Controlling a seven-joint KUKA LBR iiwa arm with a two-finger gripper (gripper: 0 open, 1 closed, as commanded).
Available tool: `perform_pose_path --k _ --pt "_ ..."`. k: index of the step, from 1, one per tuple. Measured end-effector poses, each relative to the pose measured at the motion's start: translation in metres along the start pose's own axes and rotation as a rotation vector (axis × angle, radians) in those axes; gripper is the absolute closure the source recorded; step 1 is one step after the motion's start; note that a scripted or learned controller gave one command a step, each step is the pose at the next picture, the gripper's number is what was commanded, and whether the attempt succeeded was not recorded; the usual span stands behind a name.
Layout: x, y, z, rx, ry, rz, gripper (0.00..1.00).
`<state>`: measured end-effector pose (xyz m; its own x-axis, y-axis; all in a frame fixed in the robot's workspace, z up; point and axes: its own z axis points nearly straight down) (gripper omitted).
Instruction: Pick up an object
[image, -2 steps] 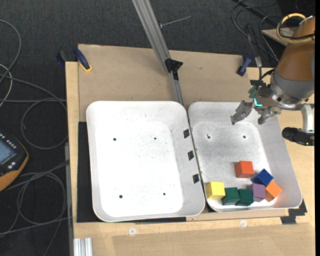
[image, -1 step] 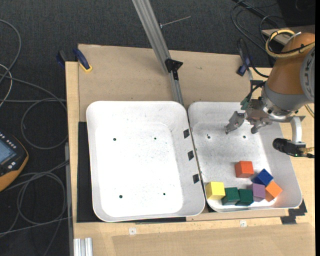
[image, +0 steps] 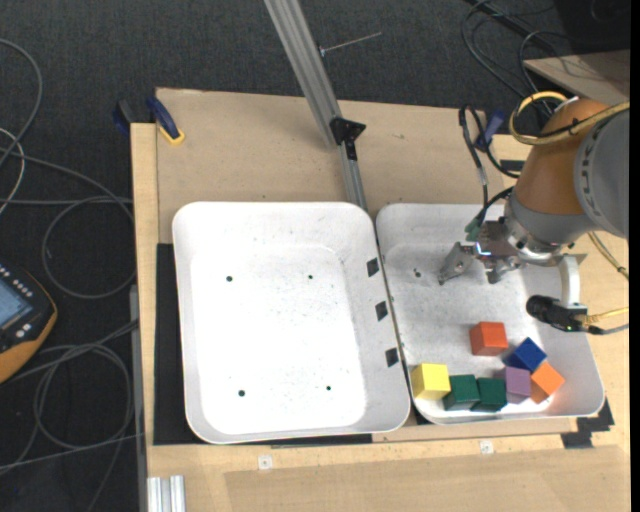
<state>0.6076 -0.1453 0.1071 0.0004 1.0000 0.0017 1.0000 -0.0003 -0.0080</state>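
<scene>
- Camera view: the gripper (image: 469, 262) hangs over the far part of the right bin (image: 425, 225), its two fingers spread apart with nothing between them. I'd guess it is open like that so it can drop over a block.
- Every candidate object lies on the near side of the tool, crowded towards the bin's front wall. Closest to the gripper is the red block (image: 489, 337), standing a little apart from the rest, which looks like the easiest one to close on.
- Further beyond it from the tool sit the blue block (image: 527, 354), the purple block (image: 518, 381) and the orange block (image: 547, 379), all touching or nearly so. Packed that tightly, they leave the fingers little room to slip in.
- Along the front edge, the yellow block (image: 432, 379) and two green blocks (image: 475, 392) sit in a row, pressed close to the wall.
- The left bin (image: 200, 230) lies well off to the tool's side, across the divider.
- My reading: nothing has been grasped yet, and the arm needs to travel towards the pile and descend.
</scene>
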Motion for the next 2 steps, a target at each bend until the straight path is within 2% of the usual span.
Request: perform_pose_path --k 1,2 --pt "0.0 0.0 0.008 -0.004 -0.001 -0.001 0.0" --pt "0.001 0.001 -0.004 -0.009 0.0 -0.001 1.0"
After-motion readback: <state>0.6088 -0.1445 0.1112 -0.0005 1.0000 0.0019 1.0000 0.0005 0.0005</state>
